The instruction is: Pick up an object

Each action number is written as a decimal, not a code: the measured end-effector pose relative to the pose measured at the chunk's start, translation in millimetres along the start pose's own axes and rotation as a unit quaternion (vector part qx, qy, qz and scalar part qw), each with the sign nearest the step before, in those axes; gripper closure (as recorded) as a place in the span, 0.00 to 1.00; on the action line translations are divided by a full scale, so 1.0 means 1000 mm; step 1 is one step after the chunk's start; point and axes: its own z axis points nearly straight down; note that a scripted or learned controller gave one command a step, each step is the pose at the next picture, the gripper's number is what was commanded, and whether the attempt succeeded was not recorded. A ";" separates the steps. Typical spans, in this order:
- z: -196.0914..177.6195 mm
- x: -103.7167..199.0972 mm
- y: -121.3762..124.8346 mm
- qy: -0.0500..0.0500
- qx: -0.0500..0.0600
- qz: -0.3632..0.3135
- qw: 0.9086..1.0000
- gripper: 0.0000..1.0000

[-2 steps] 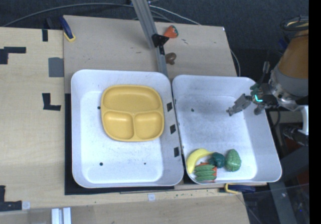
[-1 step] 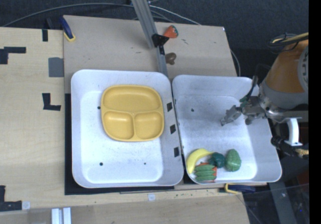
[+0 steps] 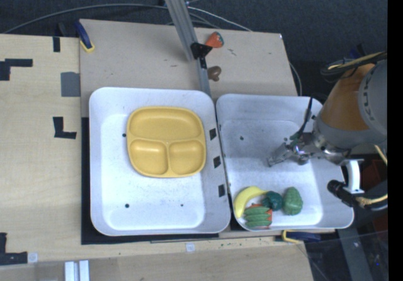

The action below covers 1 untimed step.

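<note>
In the right bin (image 3: 252, 116), toy food is bunched along the near edge: a yellow banana (image 3: 246, 198), a dark teal piece (image 3: 273, 200), a green lumpy piece (image 3: 292, 201) and a green and red piece (image 3: 257, 215). My gripper (image 3: 275, 159) hangs over the middle of that bin, pointing left, a little way above and behind the food. Nothing shows between its tips.
The left bin (image 3: 107, 147) holds a yellow divided plate (image 3: 167, 141) in its far half. A grey pole (image 3: 179, 12) with a clamp rises behind the bins. The arm's orange band (image 3: 343, 106) sits over the right bin's far right corner.
</note>
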 end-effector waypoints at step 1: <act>-0.012 0.001 0.001 0.001 -0.001 -0.001 1.000 1.00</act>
